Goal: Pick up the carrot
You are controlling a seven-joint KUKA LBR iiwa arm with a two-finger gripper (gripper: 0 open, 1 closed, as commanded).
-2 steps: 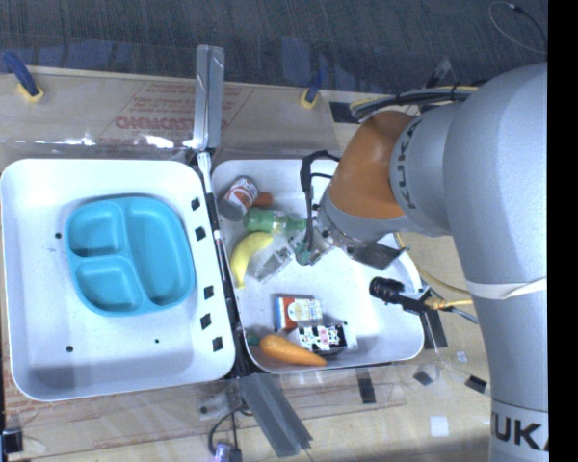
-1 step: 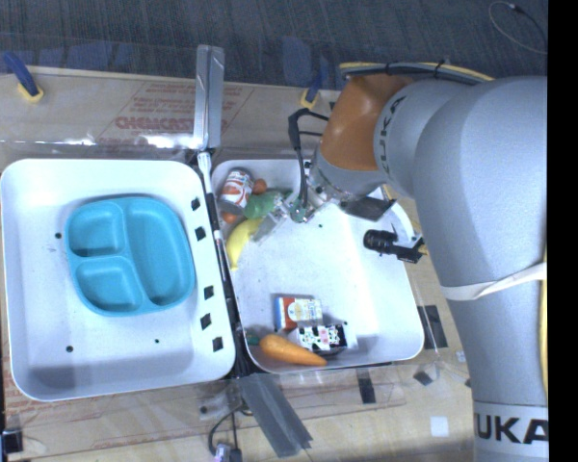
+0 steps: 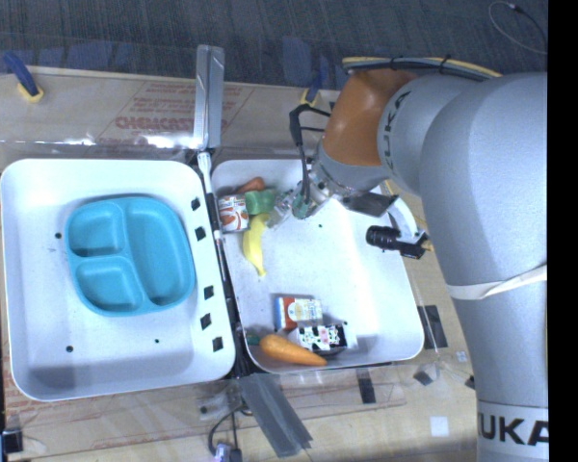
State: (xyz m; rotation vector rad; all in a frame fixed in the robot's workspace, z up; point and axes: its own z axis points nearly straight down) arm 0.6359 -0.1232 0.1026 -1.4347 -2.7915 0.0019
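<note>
The bench is a pale wooden board with faint red printing along its far edge, and it stands on a dark grey carpeted floor that fills the top of the view. A blue clamp (image 3: 21,77) with a yellow tip grips the board at the far left corner. Two shallow white bins sit side by side on the board, their near walls touching along a row of small black clips.

The left bin (image 3: 39,354) holds a blue divided tray (image 3: 130,253) with three compartments, lying flat near its middle.

The right bin (image 3: 385,287) holds the clutter. The carrot (image 3: 289,351) lies on its side at the bin's near edge, toward the near left corner, its thick end pointing left. Just behind it and touching it is a small black-and-white patterned carton (image 3: 323,336), and behind that an orange and white carton (image 3: 299,310). A yellow banana (image 3: 254,245) lies along the left wall, with a small can (image 3: 233,213) just beyond it and a green item (image 3: 262,201) beside the can. A second small orange piece (image 3: 253,185) rests against the far wall.

The grey arm reaches in from the right, its orange band above the far part of the right bin. The gripper (image 3: 303,203) is low over the far left part of that bin, near the green item and well apart from the carrot. Whether it is open or closed cannot be told at this size
</note>
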